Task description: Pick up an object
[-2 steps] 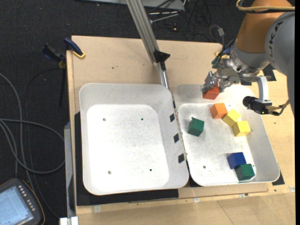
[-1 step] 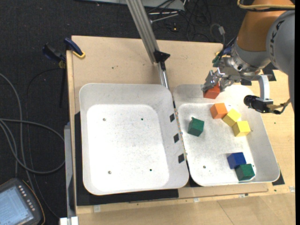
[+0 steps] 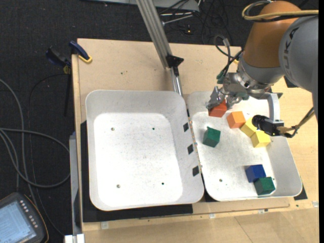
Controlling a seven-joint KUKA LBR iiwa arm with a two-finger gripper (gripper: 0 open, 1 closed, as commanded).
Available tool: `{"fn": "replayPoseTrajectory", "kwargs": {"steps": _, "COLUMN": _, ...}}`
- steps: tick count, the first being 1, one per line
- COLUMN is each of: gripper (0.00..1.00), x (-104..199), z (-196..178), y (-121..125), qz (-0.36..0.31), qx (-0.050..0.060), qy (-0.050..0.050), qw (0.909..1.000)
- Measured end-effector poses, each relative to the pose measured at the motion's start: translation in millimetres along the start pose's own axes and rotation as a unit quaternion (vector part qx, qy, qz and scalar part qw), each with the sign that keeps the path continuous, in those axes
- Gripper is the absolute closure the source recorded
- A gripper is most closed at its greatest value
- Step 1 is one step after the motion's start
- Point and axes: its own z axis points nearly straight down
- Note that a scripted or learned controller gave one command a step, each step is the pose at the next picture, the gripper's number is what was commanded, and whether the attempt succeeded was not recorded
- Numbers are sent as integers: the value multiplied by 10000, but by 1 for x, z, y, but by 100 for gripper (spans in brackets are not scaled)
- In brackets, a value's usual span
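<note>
My gripper (image 3: pixel 221 99) hangs low over the far left corner of the right bin (image 3: pixel 238 196). A red block (image 3: pixel 218 111) lies directly under its tip, partly covered by it, and I cannot make out whether it is gripped. An orange block (image 3: pixel 236 119) sits just to the right of the red one. Yellow blocks (image 3: pixel 256 135) lie beyond that. A green cube (image 3: pixel 212 136) rests near the bin's left wall. A blue cube (image 3: pixel 255 172) and a dark green cube (image 3: pixel 265 186) sit in the near right corner.
The left bin (image 3: pixel 136 93) stands beside the right one, with black clips (image 3: pixel 190 148) on the shared wall. A metal pole (image 3: pixel 157 29) slants down to the bench behind the bins. A black fitting with cable (image 3: pixel 264 124) hangs off the wrist over the yellow blocks.
</note>
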Motion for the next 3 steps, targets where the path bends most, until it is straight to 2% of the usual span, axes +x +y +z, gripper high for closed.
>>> {"fn": "replayPoseTrajectory", "kwargs": {"steps": 1, "gripper": 100, "x": 46, "z": -6, "y": -32, "qz": -5, "qx": 3, "qy": 5, "qw": 10000}}
{"fn": "replayPoseTrajectory", "kwargs": {"steps": 3, "gripper": 100, "x": 147, "z": 7, "y": -74, "qz": -7, "qx": 6, "qy": 2, "qw": 10000}}
